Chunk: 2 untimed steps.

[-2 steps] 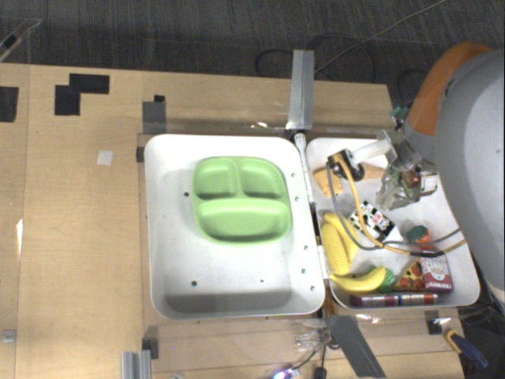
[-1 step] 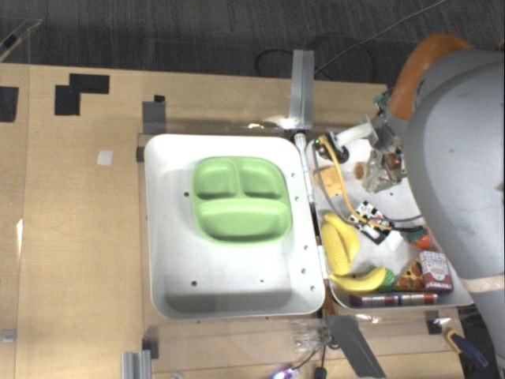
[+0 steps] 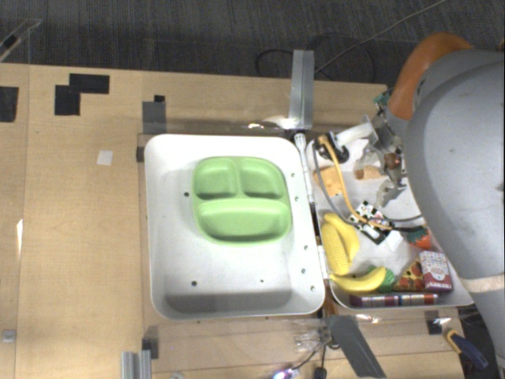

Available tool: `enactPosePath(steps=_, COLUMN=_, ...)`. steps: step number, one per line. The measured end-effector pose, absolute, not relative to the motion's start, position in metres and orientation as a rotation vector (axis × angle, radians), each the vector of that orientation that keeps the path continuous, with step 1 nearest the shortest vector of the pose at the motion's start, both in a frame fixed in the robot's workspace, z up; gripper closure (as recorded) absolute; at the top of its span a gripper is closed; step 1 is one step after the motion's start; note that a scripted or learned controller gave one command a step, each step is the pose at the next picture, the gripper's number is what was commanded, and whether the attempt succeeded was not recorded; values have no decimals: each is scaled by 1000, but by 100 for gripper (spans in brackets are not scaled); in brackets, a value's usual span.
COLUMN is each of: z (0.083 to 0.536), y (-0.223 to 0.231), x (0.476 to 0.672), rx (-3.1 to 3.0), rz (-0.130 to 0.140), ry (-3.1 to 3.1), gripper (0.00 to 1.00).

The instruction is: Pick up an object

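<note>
The right bin (image 3: 319, 212) holds a jumble of items. A yellow corn cob (image 3: 340, 239) lies by its left wall, with a banana (image 3: 360, 279) just below it. A red carton (image 3: 434, 272) sits at the lower right, beside a small red and green item (image 3: 409, 275). A tan block (image 3: 333, 181) lies near the bin's top left. My gripper (image 3: 387, 172) hangs low over the upper middle of this bin, above a small black and white item (image 3: 368, 215). The grey arm hides the bin's right side.
The left bin (image 3: 170, 235) holds a green divided plate (image 3: 241, 197). A yellow cable (image 3: 341, 181) loops down from the gripper across the right bin. A dark, thin stick-like item (image 3: 388, 298) lies along the right bin's front wall. A metal post (image 3: 302, 93) stands behind the bins.
</note>
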<state>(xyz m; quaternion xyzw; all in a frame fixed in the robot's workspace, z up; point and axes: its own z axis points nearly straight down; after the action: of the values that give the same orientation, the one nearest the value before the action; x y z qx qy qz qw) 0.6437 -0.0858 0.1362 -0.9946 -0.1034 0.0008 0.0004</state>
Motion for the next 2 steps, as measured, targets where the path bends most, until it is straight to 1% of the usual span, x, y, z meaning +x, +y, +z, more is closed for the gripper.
enactPosePath(steps=1, z=113, y=-99, x=589, rx=-3095, rz=-38, ry=-574, gripper=0)
enactPosePath(steps=2, z=109, y=-94, x=616, rx=-3138, rz=-52, ry=-346, gripper=0)
